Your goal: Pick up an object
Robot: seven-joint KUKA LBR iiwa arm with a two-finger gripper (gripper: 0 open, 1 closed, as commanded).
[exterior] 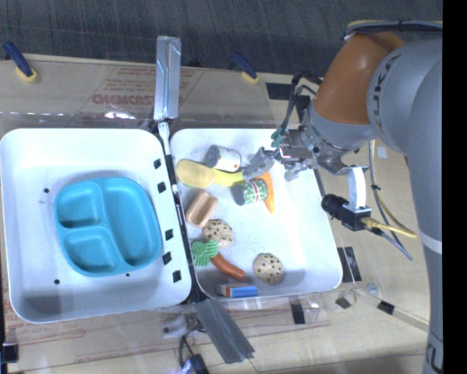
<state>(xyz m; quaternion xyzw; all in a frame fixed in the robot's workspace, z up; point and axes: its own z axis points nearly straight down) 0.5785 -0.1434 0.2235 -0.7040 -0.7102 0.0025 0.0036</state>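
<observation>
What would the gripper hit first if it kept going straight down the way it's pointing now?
Most likely the small can beside the carrot: the gripper hangs just above them in the right bin. Depth is unclear; the yellow banana lies close alongside.

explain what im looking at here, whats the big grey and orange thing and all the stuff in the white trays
The grey and orange thing is a robot arm, reaching in from the right. At its tip is a gripper for picking things up. One camera fixed above the bench looks down at a slant.

Two shallow white bins sit side by side. The left bin holds a blue divided plate. The right bin holds toy food: a banana, a carrot, two cookies, a hot dog bun and a sausage.

The gripper hangs over the right bin near the banana and carrot; I cannot tell whether it holds anything.
</observation>
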